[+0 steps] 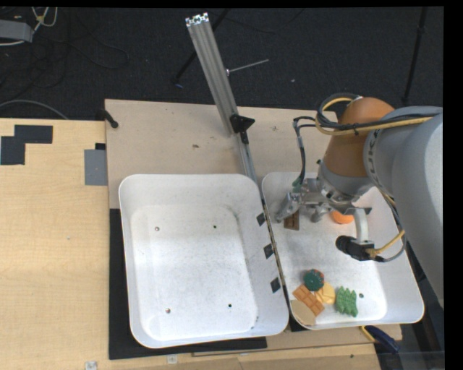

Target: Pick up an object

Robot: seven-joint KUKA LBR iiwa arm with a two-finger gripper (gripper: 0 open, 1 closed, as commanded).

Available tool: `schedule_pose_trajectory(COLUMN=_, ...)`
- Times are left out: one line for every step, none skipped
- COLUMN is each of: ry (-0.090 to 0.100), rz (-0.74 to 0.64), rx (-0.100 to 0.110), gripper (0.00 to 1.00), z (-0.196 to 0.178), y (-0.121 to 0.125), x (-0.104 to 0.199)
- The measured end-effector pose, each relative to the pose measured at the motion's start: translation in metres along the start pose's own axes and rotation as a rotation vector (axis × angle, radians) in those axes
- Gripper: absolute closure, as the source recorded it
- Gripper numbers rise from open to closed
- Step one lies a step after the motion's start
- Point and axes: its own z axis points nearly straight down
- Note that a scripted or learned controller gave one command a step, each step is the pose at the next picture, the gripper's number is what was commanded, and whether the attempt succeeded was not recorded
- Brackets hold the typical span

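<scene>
a robotics lab: a grey arm (405,152) with an orange band reaches over two white bins (195,260) on a plywood bench (166,137). behind the gripper (296,206) an aluminium rail (217,72) slants up, and loose cables (29,22) lie on the dark floor beyond.

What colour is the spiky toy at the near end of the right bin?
Green. The spiky toy shows clearly in the camera view, beside a yellow piece.
</scene>
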Motion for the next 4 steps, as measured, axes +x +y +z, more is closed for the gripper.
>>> schedule_pose_trajectory(ry=0.001, rz=0.004, rx=-0.001, gripper=1.00, z=-0.011, y=0.000, x=-0.001)
schedule_pose_trajectory(ry=-0.001, rz=0.007, rx=-0.006, gripper=1.00, z=-0.056, y=-0.005, x=-0.007)
schedule_pose_trajectory(ry=-0.001, rz=0.006, rx=-0.007, gripper=1.00, z=-0.114, y=-0.008, x=-0.016)
schedule_pose_trajectory(ry=0.000, rz=0.002, rx=-0.003, gripper=1.00, z=-0.174, y=-0.005, x=-0.016)
